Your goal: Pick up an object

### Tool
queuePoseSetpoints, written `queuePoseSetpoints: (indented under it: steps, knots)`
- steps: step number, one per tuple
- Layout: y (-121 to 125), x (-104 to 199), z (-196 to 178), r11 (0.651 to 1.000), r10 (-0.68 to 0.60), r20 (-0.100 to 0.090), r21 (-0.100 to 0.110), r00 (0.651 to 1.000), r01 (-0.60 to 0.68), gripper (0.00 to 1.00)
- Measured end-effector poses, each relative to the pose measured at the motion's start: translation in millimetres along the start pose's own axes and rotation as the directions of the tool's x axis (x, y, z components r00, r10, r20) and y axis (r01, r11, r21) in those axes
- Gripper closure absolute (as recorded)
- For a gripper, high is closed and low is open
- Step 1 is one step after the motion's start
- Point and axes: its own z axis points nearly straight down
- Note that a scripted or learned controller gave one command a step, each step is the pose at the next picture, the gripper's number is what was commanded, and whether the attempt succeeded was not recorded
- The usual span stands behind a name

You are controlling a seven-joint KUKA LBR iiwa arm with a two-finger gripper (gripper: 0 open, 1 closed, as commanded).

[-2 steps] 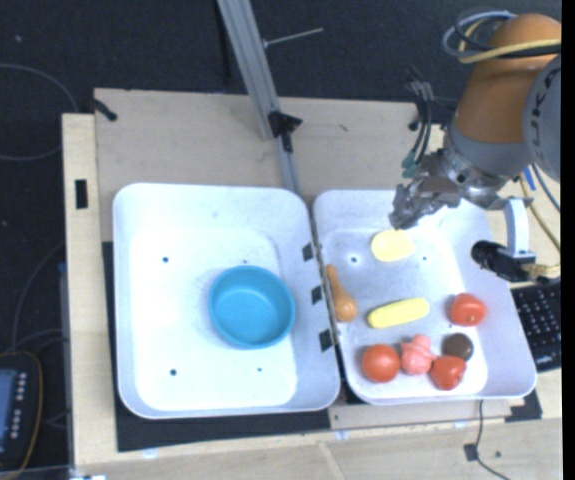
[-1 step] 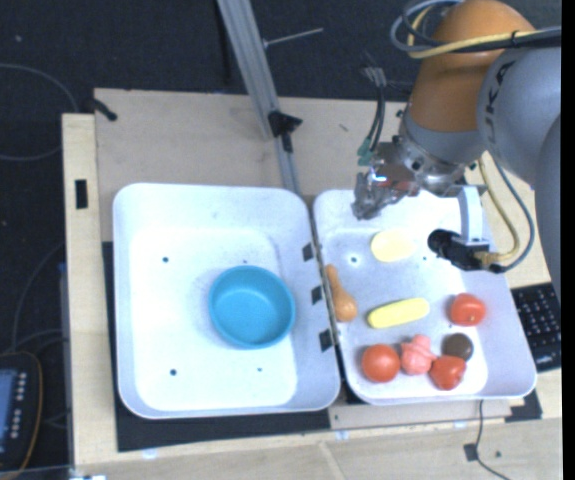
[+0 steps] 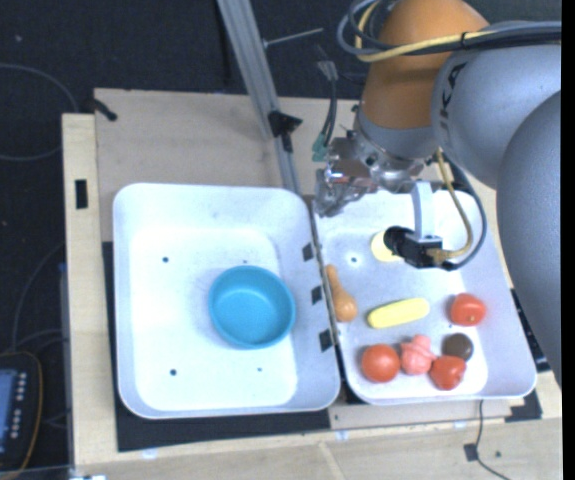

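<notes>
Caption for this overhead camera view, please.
Gripper hovers at the right bin's back-left corner, above assorted toy foods; a blue bowl sits in the left bin.

The gripper (image 3: 335, 190) hangs over the far-left corner of the right bin (image 3: 497, 373). Below it lies the carrot (image 3: 341, 297), the banana (image 3: 398, 313) further right, tomatoes (image 3: 380, 362) nearer still. Left, a bowl (image 3: 252, 307) sits in the left bin (image 3: 147, 368).

- Two white bins: left bin (image 3: 147, 268), right bin (image 3: 497, 368).
- One blue bowl (image 3: 252, 306).
- Three red tomato-like pieces: (image 3: 467, 310), (image 3: 380, 362), (image 3: 448, 371).
- One yellow banana-like piece (image 3: 398, 313).
- One orange carrot-like piece (image 3: 340, 296).
- One pink piece (image 3: 418, 354).
- One dark brown piece (image 3: 457, 345).
</notes>
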Motion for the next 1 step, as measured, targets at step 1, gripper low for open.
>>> queuePoseSetpoints:
  steps: [1]
  knots:
    - [9.0,41.6,9.7,1.0,0.002,0.003,-0.002,1.0,-0.002,1.0]
